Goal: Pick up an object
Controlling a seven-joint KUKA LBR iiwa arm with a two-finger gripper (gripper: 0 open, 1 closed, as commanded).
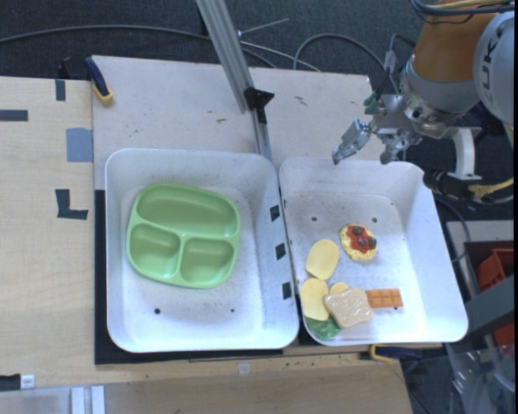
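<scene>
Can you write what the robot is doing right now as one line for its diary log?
claw: open, nothing held, above right bin back rim | pizza toy, toast: lying in bin | green tray: left bin

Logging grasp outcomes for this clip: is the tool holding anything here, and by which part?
Nothing is held. The tool hangs open over the right bin's far rim, apart from the food pieces.
</scene>
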